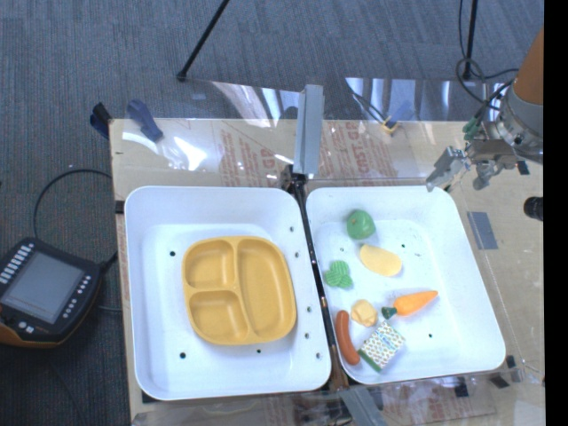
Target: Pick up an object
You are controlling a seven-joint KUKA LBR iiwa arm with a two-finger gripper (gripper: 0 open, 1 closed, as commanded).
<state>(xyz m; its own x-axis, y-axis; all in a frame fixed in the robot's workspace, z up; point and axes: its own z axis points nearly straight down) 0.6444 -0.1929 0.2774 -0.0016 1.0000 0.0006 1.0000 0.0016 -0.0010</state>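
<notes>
The right bin holds several toy foods: a green round piece, a pale yellow slice, a green leafy piece, an orange carrot, a small tan piece, a red sausage and a patterned small box. My gripper hovers above the bin's far right corner, well away from all of them. It is open, with nothing between its fingers.
A yellow divided plate lies in the left bin. A grey upright post stands behind the seam between the bins. A blue-handled tool lies on the bench's far left. A control pendant sits on the floor at left.
</notes>
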